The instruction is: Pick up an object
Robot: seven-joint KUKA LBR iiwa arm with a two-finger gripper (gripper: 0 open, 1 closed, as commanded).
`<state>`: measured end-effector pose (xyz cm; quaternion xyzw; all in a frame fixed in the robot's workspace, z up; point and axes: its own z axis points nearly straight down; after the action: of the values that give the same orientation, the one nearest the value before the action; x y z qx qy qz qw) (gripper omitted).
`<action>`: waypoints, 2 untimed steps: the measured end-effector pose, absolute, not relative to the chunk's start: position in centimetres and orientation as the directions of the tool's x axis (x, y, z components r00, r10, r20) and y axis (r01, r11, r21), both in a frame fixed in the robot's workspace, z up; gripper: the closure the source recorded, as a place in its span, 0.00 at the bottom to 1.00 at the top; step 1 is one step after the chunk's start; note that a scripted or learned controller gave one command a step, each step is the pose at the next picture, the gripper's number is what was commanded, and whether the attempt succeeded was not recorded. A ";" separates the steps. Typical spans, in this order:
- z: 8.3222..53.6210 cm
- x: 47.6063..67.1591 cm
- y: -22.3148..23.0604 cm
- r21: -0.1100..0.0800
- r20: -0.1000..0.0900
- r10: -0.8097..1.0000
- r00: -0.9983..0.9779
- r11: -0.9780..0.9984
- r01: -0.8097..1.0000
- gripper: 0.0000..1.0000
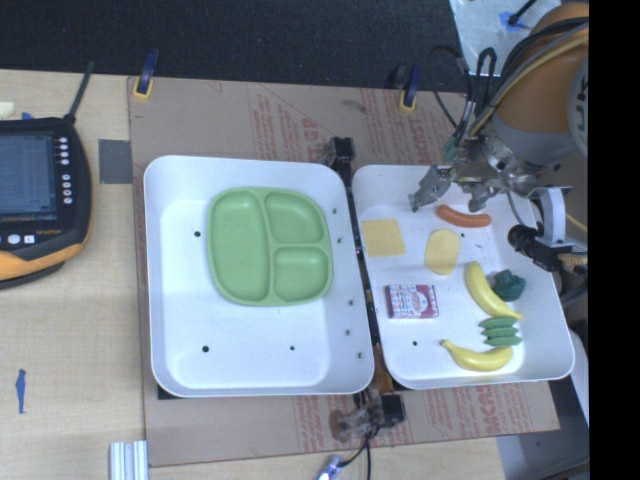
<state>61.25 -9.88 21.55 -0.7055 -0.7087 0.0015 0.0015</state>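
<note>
Taking the right-hand shallow white bin [560, 363] as the landmark: at its near edge lies a small yellow banana [477, 356], with a green pea pod [499, 330] just behind it and a second, longer yellow banana [485, 290] beyond, beside a dark green lump [510, 286]. Toward the bin's left lies a small red-and-white packet [412, 301]; its print is too small to read. Further back sit a pale yellow block [442, 251] and a flat yellow cheese-like square [383, 237]. At the far end an orange-red sausage [464, 216] lies directly under the spread-fingered two-finger gripper [452, 196], which grips nothing. Left of the landmark, the other white bin [175, 358] holds a green divided plate [270, 245].
</note>
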 end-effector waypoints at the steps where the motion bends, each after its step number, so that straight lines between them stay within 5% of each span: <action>1: 9.7 58.8 -14.9 -0.008 -0.001 1.000 -0.004 0.004 1.000 0.00; 2: 10.9 59.0 -15.0 -0.006 -0.003 1.000 -0.007 0.007 1.000 1.00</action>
<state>58.97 -14.98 10.87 -0.7045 -0.7097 0.0034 0.0009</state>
